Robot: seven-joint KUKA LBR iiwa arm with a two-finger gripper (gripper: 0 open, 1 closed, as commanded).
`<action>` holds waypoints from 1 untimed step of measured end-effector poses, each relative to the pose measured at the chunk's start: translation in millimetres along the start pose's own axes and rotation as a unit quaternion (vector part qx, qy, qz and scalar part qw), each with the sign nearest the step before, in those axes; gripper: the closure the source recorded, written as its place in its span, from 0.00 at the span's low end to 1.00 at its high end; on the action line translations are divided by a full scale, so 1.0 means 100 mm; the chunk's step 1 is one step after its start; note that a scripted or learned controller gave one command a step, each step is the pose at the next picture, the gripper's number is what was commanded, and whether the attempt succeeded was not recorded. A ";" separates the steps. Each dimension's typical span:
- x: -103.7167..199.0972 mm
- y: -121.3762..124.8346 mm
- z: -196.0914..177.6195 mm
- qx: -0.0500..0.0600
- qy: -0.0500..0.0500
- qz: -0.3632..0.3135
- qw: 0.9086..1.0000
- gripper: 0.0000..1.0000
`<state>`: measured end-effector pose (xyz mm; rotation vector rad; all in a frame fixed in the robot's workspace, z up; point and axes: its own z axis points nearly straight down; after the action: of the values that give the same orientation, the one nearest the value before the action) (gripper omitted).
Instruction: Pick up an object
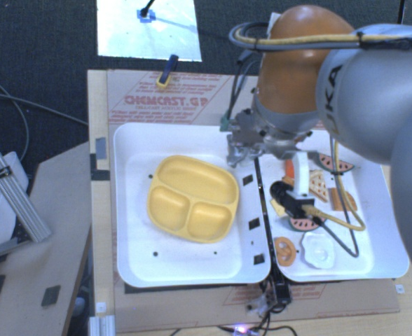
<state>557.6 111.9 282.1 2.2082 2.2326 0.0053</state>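
- The arm [346, 82] reaches in from the right, and its orange band hangs over the far edge of the two bins.
- The gripper [251, 149] sits below the wrist, above the far end of the divide between the bins; whether it is open or closed I cannot tell.
- The yellow divided plate [192, 198] lies flat in the left bin [132, 257], near the gripper and on the camera's side of it, to the left; nothing touches it.
- The right bin [381, 257] holds a cluster of small toy food pieces: a pretzel [284, 250], a white fried egg [318, 250], a watermelon slice [335, 164] and a cracker-like piece [342, 200].
- These pieces lie nearer the camera than the gripper and to its right, none of them between its parts.
- A yellow cable [339, 219] loops over the right bin's contents.
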 end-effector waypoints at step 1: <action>-0.18 -0.72 -0.31 0.001 0.000 0.006 1.000 1.00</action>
<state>485.2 92.6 312.3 2.2219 2.2215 0.0033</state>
